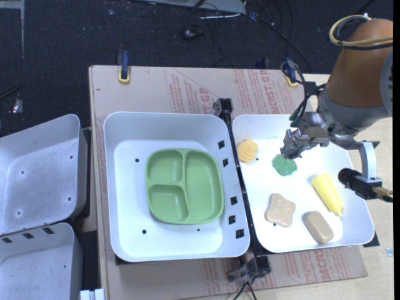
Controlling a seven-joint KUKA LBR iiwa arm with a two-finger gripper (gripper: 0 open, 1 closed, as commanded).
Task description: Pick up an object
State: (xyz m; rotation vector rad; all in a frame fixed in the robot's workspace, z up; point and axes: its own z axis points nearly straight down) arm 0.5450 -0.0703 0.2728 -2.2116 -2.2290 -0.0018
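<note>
The gripper [291, 152] is hanging right over the green toy [284, 165] at the middle right of the frame, I cannot tell how wide it is, and it probably needs to go down and squeeze next.

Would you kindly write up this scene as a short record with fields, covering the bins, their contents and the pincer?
left bin: holds a green divided plate
right bin: holds five food items
items: ridged yellow piece, green leaf, yellow corn, tan toast, tan roll
pincer: directly above the green leaf
grasp: cannot tell
</note>
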